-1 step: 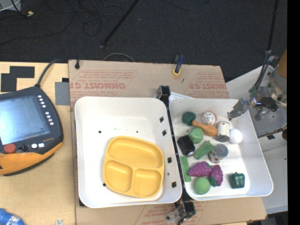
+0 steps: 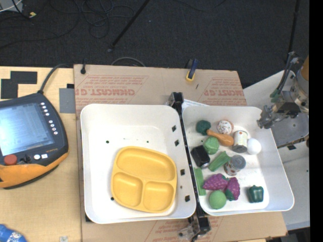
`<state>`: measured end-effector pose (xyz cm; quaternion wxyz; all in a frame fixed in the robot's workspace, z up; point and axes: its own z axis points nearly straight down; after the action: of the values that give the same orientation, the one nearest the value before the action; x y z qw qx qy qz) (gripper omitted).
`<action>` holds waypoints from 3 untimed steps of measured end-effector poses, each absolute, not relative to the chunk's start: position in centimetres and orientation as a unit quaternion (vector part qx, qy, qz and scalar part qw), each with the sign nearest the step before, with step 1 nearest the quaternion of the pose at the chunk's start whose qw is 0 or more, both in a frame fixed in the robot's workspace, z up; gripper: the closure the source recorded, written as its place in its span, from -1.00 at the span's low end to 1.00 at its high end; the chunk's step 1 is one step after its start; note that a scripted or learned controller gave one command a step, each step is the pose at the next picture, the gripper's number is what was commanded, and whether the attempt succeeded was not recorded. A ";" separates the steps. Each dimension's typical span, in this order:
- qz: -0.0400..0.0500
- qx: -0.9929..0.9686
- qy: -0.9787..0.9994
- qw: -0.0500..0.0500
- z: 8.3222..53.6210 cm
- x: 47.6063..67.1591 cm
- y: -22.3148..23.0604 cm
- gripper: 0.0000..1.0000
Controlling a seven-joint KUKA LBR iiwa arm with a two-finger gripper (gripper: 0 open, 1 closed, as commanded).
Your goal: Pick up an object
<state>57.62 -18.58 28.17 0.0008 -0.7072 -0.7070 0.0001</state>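
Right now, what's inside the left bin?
The left bin holds a yellow divided tray lying flat, its three compartments bare. Whatever lies under the tray is covered.

Readable print only on the cardboard sheet (image 2: 151, 87) under the two bins: red lettering, upside down from the camera, looks like "GEMCRAFT, G.P." just behind the left bin (image 2: 96, 135), repeated partly behind the right bin (image 2: 282, 185) as "G.P."; more red print on the cardboard's front edge, too small to read. Pendant screen (image 2: 22, 127) left of the cardboard: text unreadable
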 end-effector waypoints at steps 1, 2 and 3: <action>0.003 -0.708 -0.706 0.006 14.2 56.9 -16.1 1.00; 0.002 -0.706 -0.708 0.005 10.2 54.3 -10.8 1.00; -0.003 -0.705 -0.709 -0.003 19.3 60.3 -6.3 1.00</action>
<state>60.27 -6.27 19.30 -0.0029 -0.7052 -0.7090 -0.0034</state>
